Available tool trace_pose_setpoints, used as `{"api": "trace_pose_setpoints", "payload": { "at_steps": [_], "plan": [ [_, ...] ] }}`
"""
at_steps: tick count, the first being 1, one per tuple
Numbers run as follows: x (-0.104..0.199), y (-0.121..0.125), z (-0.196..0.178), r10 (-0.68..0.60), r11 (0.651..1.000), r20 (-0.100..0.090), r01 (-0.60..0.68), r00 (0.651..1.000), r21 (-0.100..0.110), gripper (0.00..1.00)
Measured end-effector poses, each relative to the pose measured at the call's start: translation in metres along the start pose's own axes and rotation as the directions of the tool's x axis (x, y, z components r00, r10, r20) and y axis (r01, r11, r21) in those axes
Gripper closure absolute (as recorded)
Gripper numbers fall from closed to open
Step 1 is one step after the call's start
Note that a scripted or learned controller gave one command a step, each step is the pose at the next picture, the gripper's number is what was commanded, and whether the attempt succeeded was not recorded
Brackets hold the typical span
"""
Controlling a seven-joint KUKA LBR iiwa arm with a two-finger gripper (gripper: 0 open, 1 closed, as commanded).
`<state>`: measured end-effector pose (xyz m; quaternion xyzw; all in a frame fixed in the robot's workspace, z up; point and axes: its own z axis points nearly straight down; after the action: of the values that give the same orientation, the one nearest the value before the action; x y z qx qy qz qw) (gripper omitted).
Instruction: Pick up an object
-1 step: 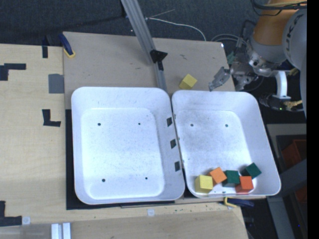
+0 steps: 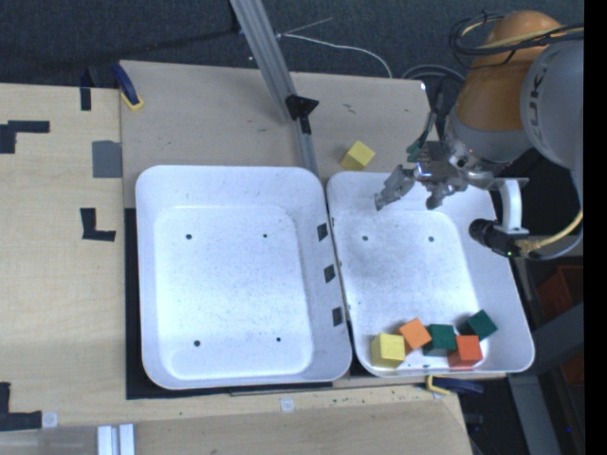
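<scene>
Several small blocks lie along the near edge of the right bin [image 2: 493, 282]: a yellow block [image 2: 388, 349], an orange block [image 2: 414, 333], a green block [image 2: 442, 337], a red-orange block [image 2: 468, 349] and a dark green block [image 2: 482, 324]. My gripper [image 2: 415, 191] hangs over the far end of that bin, well away from the blocks. Its two fingers [image 2: 391, 190] are spread apart with nothing between them.
The left bin [image 2: 228, 273] sits beside the right one. A lone yellow block [image 2: 359, 155] rests on the bench just beyond the right bin. A grey metal rail [image 2: 270, 55] slants down toward the bins' far edge.
</scene>
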<state>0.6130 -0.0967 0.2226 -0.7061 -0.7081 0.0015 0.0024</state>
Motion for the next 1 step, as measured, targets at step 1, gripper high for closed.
{"api": "trace_pose_setpoints", "payload": {
  "at_steps": [1],
  "plan": [
    [0.0772, -0.0353, -0.0024, -0.005, 1.000, -0.002, 0.005, 1.000, -0.001, 0.00]
  ]
}}
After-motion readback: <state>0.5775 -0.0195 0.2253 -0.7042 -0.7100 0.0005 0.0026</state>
